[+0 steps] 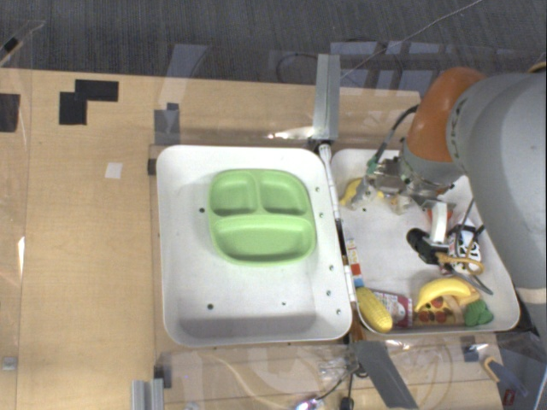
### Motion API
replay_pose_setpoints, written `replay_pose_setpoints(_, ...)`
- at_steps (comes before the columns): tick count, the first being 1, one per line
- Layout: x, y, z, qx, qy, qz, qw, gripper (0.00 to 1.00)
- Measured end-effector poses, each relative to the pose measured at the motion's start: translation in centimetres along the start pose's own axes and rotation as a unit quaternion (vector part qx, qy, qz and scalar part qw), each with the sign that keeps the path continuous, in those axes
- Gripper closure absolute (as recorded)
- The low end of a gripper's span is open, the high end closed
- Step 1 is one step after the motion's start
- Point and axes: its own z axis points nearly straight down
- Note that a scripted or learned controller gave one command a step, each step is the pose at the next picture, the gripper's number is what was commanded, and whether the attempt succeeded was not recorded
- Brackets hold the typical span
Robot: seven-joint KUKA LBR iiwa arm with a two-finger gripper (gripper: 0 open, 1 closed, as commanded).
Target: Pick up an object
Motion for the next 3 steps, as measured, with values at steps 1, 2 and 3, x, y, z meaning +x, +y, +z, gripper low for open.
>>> replay_pose_setpoints(1, -1.02, 3.77, 0.20, 0.022, 0.000, 0.008, 0.9997, 0.00)
replay_pose_setpoints(2, -1.02, 3.57, -0.53, 0.026, -0.001, 0.003, 0.9997, 1.00)
replay_pose_setpoints(3, -0.33, 3.45, 0.33, 0.026, -0.003, 0.058, 0.9980, 1.00)
